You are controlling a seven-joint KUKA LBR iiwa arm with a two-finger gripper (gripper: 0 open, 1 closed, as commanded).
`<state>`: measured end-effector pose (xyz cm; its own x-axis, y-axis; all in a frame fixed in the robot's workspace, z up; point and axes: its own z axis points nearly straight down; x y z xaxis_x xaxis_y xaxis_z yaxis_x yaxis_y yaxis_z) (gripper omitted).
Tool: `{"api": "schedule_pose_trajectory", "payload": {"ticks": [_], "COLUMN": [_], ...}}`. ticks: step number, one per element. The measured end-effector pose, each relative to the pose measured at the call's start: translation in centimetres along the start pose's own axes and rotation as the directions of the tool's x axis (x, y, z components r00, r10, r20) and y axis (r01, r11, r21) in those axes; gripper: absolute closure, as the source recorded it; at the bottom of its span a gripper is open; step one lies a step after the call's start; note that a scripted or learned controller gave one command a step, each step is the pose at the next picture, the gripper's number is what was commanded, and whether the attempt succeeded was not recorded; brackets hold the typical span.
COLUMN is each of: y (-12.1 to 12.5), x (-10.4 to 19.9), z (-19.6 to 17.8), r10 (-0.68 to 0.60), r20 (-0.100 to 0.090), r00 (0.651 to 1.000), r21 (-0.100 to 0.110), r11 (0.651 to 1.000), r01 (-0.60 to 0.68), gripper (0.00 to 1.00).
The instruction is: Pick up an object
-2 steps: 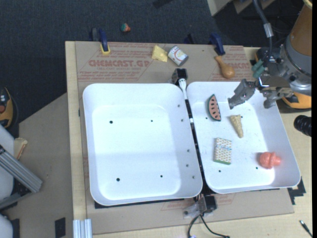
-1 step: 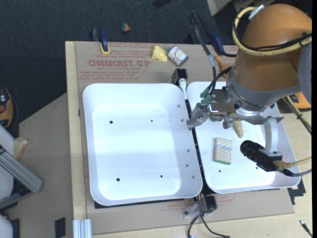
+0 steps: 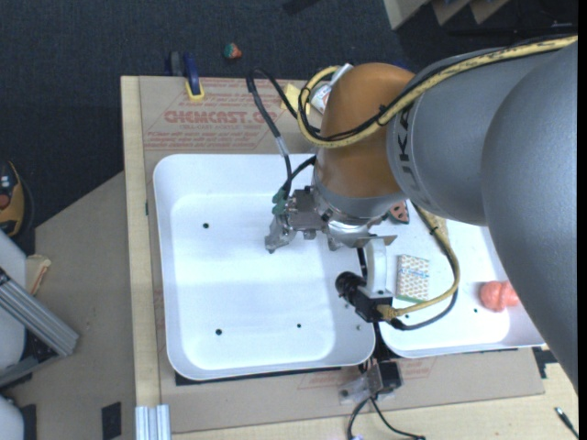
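- The arm (image 3: pixel 477 126) came in from the right of the frame, grey, w/ its orange band (image 3: pixel 362 131) bulging over the middle-top.
- Gripper (image 3: pixel 278 232) sat just left of centre, over the left bin (image 3: pixel 183 191), near that bin's upper right part.
- Couldn't tell how the gripper was set; the metal bits were too small and cluttered, and nothing could be made out in its grasp.
- The left bin's floor showed a few small dark dots, e.g. one upper left, two lower down.
- Right bin (image 3: pixel 459 337) was mostly covered by the arm; its lower part showed at the right-centre of the frame.
- In that right bin: a small speckled pad (image 3: pixel 413 278), pale w/ coloured flecks, lying flat approx. mid-bin.
- Also there, a pink lump (image 3: pixel 496 296) further right, well apart from the pad, partly cut off by the arm.
- A small brownish thing (image 3: pixel 400 213) peeked out by the wrist, above the pad; too hidden to say what.
- Black and yellow cables (image 3: pixel 417 305) looped from the wrist down across the bins' shared edge.
- Both bins sat on a tan board (image 3: pixel 220 117) w/ red lettering along its top.
- A blue-and-yellow clamp (image 3: pixel 192 76) gripped the board's upper left edge.
- Dark carpet (image 3: pixel 92 35) filled the upper left of the frame.
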<state>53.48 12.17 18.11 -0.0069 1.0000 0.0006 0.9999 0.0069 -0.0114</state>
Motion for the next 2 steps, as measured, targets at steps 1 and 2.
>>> {"api": "schedule_pose_trajectory", "payload": {"ticks": [1,2], "y": [3.5,8.7], "x": [0.1,-0.9], "z": [-10.7,2.5], "r10": [0.005,0.009], "r20": [-0.002,0.004], "r00": [1.0,1.0], "r21": [-0.025,0.0], "r11": [1.0,1.0], "r01": [-0.006,-0.009], "gripper": [0.0,0.0]}}
